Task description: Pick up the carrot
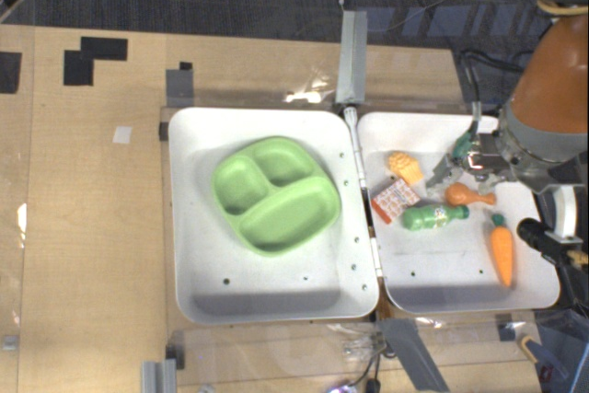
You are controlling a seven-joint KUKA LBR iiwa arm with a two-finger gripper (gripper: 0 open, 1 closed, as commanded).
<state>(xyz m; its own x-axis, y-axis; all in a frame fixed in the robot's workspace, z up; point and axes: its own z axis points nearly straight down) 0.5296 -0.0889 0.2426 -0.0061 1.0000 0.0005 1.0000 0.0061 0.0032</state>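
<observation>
The carrot [502, 255], orange with a green top, lies near the right bin's front right corner, its tip pointing toward the front edge. My gripper [463, 179] hangs over the middle of the right bin, up and to the left of the carrot and apart from it. It is open, with its fingers spread just above an orange toy drumstick [471, 195] and nothing held between them.
The right bin [442, 276] also holds a green bottle [434, 216], a red and white packet [394, 199] and a yellow toy [405, 167]. A green divided plate [276, 194] sits in the left bin [198, 290]. The arm's grey and orange body [552, 92] overhangs the right bin's far right side.
</observation>
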